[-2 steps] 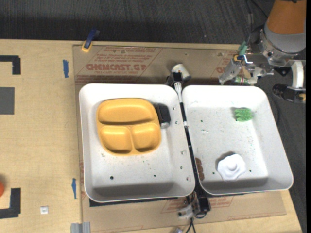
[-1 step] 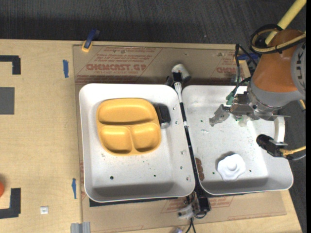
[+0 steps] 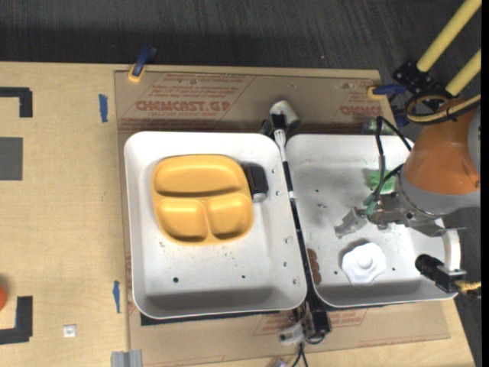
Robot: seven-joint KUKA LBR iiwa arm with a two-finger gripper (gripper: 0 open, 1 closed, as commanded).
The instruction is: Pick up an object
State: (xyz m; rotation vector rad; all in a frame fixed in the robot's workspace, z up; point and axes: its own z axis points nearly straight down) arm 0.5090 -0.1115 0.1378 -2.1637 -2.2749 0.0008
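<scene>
Two white bins [image 3: 145,281] sit side by side on the worktop [image 3: 61,228]. Over the right bin [image 3: 321,167], the hand [image 3: 359,219] hangs low; whether its grip is parted, I cannot tell. At its five o'clock lies a white lobed piece [image 3: 361,263]. Over at nine o'clock, the left bin carries a yellow divided tray [image 3: 202,197].

The light wooden tabletop [image 3: 61,228] carries a brown printed cardboard sheet [image 3: 191,98]. On that sheet sit two shallow white bins side by side, the left bin [image 3: 153,281] touching the right bin [image 3: 321,159]. Left of the sheet, black tape marks [image 3: 21,102] and blue tape strips [image 3: 103,107] lie on the wood.
</scene>
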